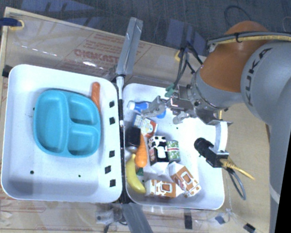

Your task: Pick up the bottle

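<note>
The bottle (pixel 139 106) lies on its side in the far left corner of the right bin (pixel 213 181); it is small and pale, with a blue part. My gripper (pixel 168 111) hangs over the far end of that bin, just right of the bottle. Its fingers (pixel 157 108) stand apart with nothing between them, so it is open. The left finger is close to the bottle's blue end; I cannot tell whether they touch.
The right bin also holds a carrot (pixel 142 151), a banana (pixel 134 176), two small cartons (pixel 185 181), a black-and-white box (pixel 157 145) and a black item (pixel 131 136). In the left bin (pixel 14 174) lie a blue divided plate (pixel 68 123) and another carrot (pixel 95 93).
</note>
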Robot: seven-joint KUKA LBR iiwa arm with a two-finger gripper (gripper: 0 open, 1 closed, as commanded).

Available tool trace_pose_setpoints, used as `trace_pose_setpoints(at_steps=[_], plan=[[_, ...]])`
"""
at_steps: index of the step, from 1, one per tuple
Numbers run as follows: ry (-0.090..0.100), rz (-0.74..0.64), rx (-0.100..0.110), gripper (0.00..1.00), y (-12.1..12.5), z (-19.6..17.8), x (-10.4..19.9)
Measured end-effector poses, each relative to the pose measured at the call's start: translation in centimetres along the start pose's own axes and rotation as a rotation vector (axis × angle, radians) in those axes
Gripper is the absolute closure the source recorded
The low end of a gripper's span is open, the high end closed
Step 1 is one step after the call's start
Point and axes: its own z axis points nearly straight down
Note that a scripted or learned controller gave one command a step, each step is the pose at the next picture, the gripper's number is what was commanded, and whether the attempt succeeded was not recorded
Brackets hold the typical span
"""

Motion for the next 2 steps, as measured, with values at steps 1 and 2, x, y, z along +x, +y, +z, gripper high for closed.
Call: trace_pose_setpoints(at_steps=[1, 2], plan=[[-0.001, 0.264, -0.004, 0.00, -1.2, -3.5, 5.1], [-0.001, 0.235, 0.002, 0.00, 2.2, 3.5, -0.5]])
